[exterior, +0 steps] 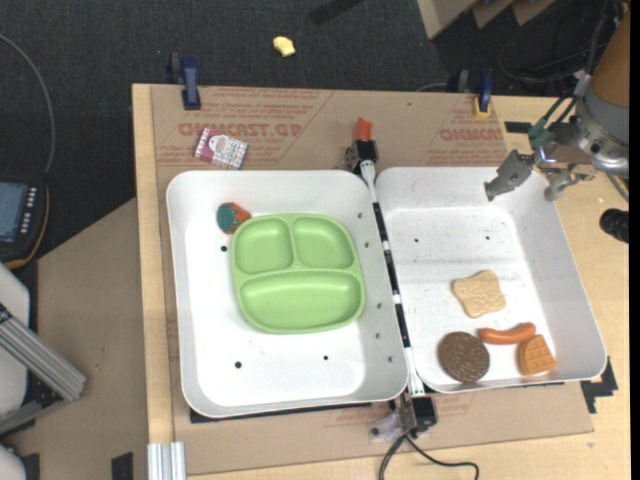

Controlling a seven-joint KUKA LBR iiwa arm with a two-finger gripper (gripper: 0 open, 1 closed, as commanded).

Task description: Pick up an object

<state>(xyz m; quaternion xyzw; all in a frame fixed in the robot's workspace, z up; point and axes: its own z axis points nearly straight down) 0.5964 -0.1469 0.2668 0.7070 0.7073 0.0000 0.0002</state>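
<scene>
The counter (pixel 300 118) is carrying two white bins; the left bin (pixel 200 268) is holding a green divided plate (pixel 297 271). In the right bin (pixel 440 208), a cracker (pixel 478 293), brown cookie (pixel 465 356), sausage (pixel 507 334) and waffle piece (pixel 537 355) are lying untouched, so the pick is yet to begin. The gripper (pixel 530 176) is hovering over that bin's far right corner, fingers spread and pinching nothing, well apart from the food.

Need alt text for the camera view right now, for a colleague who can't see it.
The grey arm's two-finger gripper hovers open over the right white bin's far edge, holding nothing. Near that bin's front lie a tan toast slice, brown round cookie, orange sausage and orange waffle.
</scene>
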